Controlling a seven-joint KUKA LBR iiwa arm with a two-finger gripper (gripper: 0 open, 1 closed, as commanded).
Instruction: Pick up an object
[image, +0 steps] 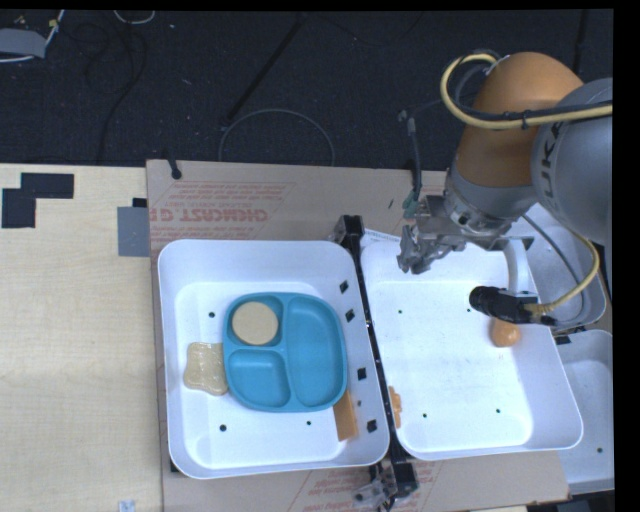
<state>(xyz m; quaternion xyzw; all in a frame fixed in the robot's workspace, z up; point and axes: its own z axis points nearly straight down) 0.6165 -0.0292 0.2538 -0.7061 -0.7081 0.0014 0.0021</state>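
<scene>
On the pale wooden bench (70, 330) we see 2 white bins. In the right bin (450, 400) an orange object (505, 334) lies near the right wall. The gripper (418, 255) hovers over that bin's far left corner, carrying nothing. A blue plate (300, 360) sits in the left bin (190, 280).

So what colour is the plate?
Blue; the plate shows best in the camera view.

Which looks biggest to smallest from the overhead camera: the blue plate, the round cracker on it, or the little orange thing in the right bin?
1. Blue plate, easily largest.
2. Round cracker.
3. Orange thing, smallest, though a black part partly covers it.
</scene>
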